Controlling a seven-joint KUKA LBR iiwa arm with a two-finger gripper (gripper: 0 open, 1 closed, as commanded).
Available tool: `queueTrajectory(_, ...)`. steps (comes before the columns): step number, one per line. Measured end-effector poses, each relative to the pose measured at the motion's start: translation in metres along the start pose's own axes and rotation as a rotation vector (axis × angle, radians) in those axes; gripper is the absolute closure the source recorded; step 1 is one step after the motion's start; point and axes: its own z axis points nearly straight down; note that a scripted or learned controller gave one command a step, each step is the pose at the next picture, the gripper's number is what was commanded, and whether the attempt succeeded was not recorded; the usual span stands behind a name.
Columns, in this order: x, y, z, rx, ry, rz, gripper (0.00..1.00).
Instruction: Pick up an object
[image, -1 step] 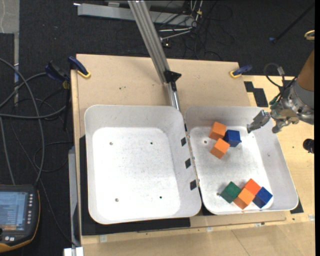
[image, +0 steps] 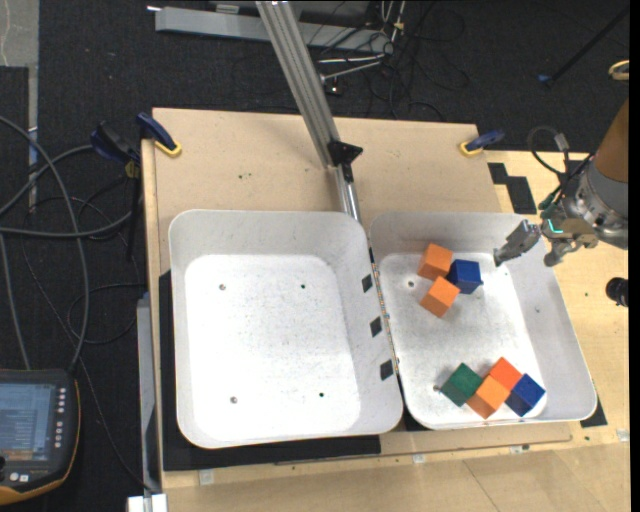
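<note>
Several small blocks lie in the right bin (image: 540, 300). Near its back sit an orange block (image: 435, 260), a blue block (image: 466, 275) touching it, and a second orange block (image: 440, 297) just in front. At the front right a green block (image: 462, 384), two orange blocks (image: 496, 387) and a blue block (image: 525, 394) are bunched together. My gripper (image: 535, 247) hovers over the bin's back right edge, to the right of the blue block. Its two fingers are spread apart with nothing between them.
The left bin (image: 200, 250) sits beside the right one on the wooden bench. A slanted metal pole (image: 305, 85) runs from the top down to the bins' meeting point. Blue-and-yellow clamps (image: 155, 135) grip the bench's back corners.
</note>
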Motion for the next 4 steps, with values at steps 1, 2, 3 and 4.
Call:
queueTrajectory(1, -0.003, 0.002, 0.063, 0.005, 0.002, 0.003, 0.00)
queueTrajectory(2, -0.002, 0.001, 0.117, 0.005, 0.002, 0.003, 0.00)
queueTrajectory(3, -0.003, 0.003, 0.102, -0.004, -0.001, 0.002, 1.00)
queueTrajectory(4, -0.001, 0.012, 0.056, -0.008, -0.002, 0.001, 1.00)
